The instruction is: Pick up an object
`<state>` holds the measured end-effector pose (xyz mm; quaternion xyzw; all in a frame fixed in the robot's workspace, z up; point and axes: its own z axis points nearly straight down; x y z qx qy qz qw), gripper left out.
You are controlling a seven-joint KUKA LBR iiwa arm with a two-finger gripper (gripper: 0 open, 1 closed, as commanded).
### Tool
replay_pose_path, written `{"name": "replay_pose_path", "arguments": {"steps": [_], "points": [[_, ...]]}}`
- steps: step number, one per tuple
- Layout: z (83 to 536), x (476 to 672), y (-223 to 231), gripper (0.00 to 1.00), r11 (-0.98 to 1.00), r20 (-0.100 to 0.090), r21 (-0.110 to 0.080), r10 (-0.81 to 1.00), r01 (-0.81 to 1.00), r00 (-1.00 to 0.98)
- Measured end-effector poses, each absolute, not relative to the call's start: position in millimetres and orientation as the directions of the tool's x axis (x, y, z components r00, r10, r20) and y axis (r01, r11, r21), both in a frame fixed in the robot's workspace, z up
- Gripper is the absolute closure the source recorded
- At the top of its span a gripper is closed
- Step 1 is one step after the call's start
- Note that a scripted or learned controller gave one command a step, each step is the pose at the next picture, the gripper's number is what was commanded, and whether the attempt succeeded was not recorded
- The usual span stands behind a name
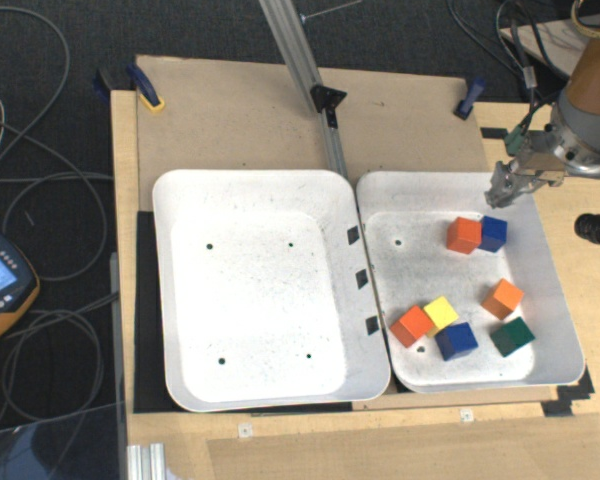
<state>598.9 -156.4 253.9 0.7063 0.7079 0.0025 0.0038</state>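
You see gripper hovering over far rim of right bin, above and just right of orange block touching blue block. You cannot tell from this view whether gripper is apart or together; nothing visible in it. Near front of right bin: orange block, yellow block, blue block clustered touching; another orange block and green block just right. Left bin beside it, bare.
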Motion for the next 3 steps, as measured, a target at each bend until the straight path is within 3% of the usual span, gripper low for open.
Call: {"name": "replay_pose_path", "arguments": {"steps": [1, 3], "points": [[260, 599.7, -156, 1.0, 0.001, 0.0, 0.003, 1.0, 1.0, -0.001], [264, 569.4, -58, 1.0, 0.005, 0.003, -0.001, 1.0, 1.0, -0.005]]}}
